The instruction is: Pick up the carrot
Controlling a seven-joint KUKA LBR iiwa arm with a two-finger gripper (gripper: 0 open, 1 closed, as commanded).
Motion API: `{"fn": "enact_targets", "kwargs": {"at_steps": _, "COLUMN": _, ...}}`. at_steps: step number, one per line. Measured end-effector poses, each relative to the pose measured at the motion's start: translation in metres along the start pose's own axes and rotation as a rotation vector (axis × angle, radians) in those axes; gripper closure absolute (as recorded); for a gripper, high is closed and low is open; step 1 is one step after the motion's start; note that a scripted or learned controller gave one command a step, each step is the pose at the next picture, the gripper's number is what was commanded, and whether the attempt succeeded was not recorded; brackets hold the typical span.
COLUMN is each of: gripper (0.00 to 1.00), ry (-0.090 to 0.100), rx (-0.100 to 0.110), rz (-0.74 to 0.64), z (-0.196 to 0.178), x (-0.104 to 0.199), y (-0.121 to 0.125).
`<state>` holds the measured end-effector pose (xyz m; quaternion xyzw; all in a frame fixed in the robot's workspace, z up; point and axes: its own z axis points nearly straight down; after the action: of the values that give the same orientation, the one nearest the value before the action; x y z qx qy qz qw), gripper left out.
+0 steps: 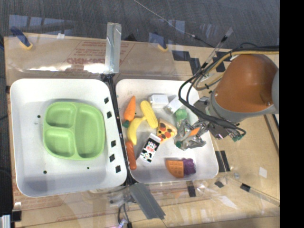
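Looking down, we see the carrot [129, 108] lying at the upper left of the right bin [209, 172]. Gripper [192, 136] sits mid-right; can't tell whether its jaws are apart.

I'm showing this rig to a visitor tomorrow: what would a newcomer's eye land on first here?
Probably the arm's broad orange band, looming over the right bin, with its gripper low near that bin's right side. Next comes the bright green divided plate, alone in the left bin. Then the toy food crowded in the right bin: the carrot near its left wall, beside a yellow corn cob.
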<state>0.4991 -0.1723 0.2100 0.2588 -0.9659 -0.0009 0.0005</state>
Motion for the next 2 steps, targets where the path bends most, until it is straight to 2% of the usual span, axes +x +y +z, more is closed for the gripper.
{"fn": "enact_targets", "kwargs": {"at_steps": 1, "gripper": 1.00, "ry": 0.000, "rx": 0.000, "rz": 0.253, "z": 0.037, "x": -0.018, "y": 0.033}}
{"fn": "enact_targets", "kwargs": {"at_steps": 2, "gripper": 1.00, "ry": -0.004, "rx": 0.003, "rz": 0.173, "z": 0.000, "x": -0.036, "y": 0.058}}
